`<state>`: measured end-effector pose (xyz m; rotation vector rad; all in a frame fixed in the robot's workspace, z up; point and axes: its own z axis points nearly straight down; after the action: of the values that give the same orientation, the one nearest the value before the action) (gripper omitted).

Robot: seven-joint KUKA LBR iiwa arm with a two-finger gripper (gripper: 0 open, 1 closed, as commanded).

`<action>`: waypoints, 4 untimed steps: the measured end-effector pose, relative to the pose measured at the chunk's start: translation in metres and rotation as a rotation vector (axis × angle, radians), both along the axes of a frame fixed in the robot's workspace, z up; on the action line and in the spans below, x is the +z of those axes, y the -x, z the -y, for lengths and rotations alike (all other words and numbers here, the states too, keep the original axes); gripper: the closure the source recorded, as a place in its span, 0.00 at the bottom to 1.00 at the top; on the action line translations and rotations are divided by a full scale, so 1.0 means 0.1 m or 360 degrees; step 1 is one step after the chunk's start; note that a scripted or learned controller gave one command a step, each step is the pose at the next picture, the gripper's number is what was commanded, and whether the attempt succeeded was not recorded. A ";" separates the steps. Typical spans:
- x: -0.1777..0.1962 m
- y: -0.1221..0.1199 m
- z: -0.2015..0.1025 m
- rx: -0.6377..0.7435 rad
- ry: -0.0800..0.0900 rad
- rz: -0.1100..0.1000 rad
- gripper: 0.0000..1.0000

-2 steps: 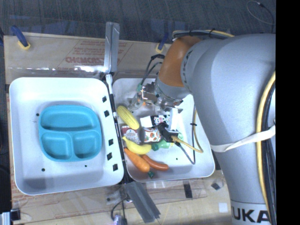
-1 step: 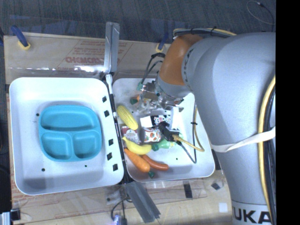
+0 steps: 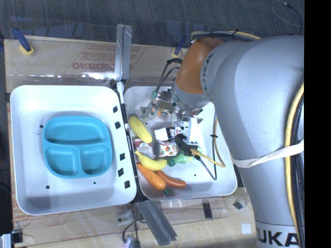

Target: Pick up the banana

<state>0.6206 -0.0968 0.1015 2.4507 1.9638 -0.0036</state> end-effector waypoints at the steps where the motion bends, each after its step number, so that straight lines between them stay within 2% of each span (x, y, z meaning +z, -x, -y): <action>1: 0.03 -0.16 -0.04 -0.0125 -0.0004 -0.0002 0.00; 2: -0.12 0.71 0.00 -0.0428 -0.0005 -0.0008 0.00; 3: 0.89 0.67 -0.30 -0.0408 -0.0004 -0.0005 0.00; 4: 0.16 1.16 -0.02 -0.0585 -0.0009 0.0014 0.00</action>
<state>0.5043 -0.0943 0.1178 2.7677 1.4823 0.0118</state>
